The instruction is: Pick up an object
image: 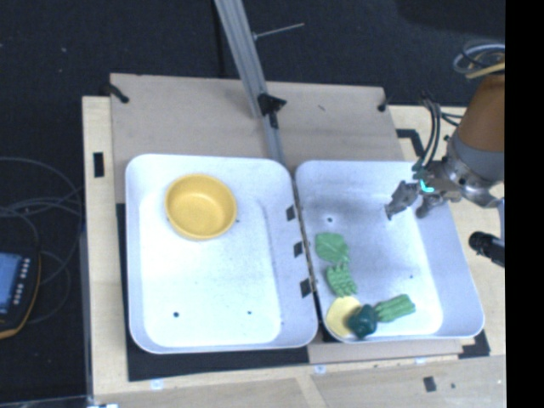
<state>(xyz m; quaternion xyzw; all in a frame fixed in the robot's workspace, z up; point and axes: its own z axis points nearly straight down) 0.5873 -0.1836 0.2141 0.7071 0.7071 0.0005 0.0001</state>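
Note:
My gripper [412,204] hovers over the upper right part of the right bin [374,185], fingers spread open with nothing between them. Several small objects lie lower in that bin: a green lumpy piece [331,246] by the left wall, a second green piece [341,279] just below it, a green ribbed piece [394,308] near the front, and a dark teal ball [364,320] resting on a pale yellow disc [341,315] at the front left corner. All of these are well below and left of the gripper.
A yellow bowl [201,206] sits in the upper left of the left bin [212,313]. A grey metal pole [242,49] slants down from the top to the seam between the bins. The arm's orange band [484,117] is at the right edge.

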